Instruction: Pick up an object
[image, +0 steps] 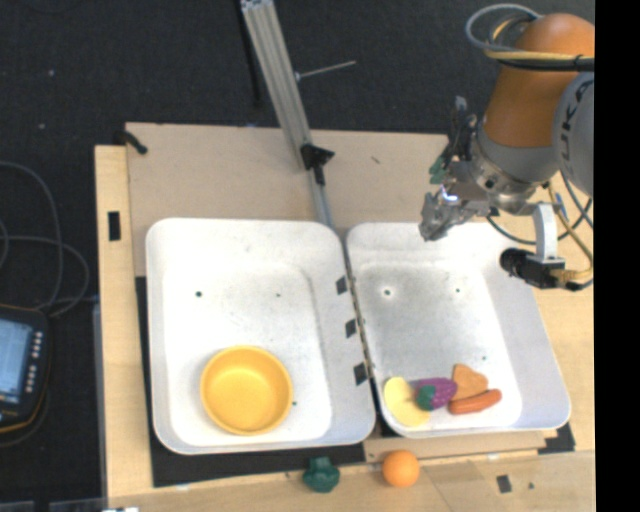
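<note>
My gripper (436, 222) hangs above the far edge of the right bin (520, 300), well away from the objects. At the near end of that bin lies a cluster: a pale yellow piece (398, 397), a purple and green toy (434, 393), an orange wedge (468, 379) and an orange-red carrot-like piece (476, 402). A yellow bowl (246, 389) sits in the near part of the left bin (180, 270). The gripper's tip looks small and dark from here, and nothing shows between or below it.
An orange ball (401, 468) and a dark green object (321, 475) lie on the bench in front of the bins. A slanted metal rail (285, 95) runs from the top down to the gap between the bins. Cables and a black fitting (530, 265) hang beside the arm.
</note>
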